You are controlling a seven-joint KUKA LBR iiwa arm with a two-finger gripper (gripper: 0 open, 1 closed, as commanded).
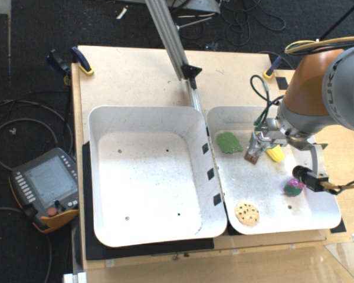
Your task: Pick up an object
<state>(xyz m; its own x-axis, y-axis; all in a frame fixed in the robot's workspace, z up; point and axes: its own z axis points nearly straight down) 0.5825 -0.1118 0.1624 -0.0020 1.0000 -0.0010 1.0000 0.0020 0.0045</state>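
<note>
Reaching in from the right: the grey arm with the orange band [318, 84], bent low over the right-hand shallow white bin [318, 220].
Gripper: the two-finger gripper [253, 155] hangs in the upper middle of that bin, its dark tips down at the bin floor.
Fingers: from where I stand the tips look drawn close together, with nothing between them, though the angle is poor and I would not swear to it.
Green piece: a flat, soft-looking green leaf-shaped object [229, 142] lies just left of the gripper tips, near them but apart.
Yellow piece: a small yellow object [275, 153] sits just to the right of the tips, partly under the wrist.
Cookie: a round tan cookie with dark specks [246, 213] rests near the front edge of the right bin, well apart from the gripper.
Purple and green piece: a small purple object with a green part [294, 187] lies toward the bin's right side, beside a black fitting with an orange cable end.
Left bin: the left-hand shallow white bin [100, 158] sits edge to edge with the right one.
Bench: a pale wooden benchtop [141, 78] bears both bins.
Floor: a grey handheld control pendant with an orange base [46, 187] lies on the dark floor at the left.
</note>
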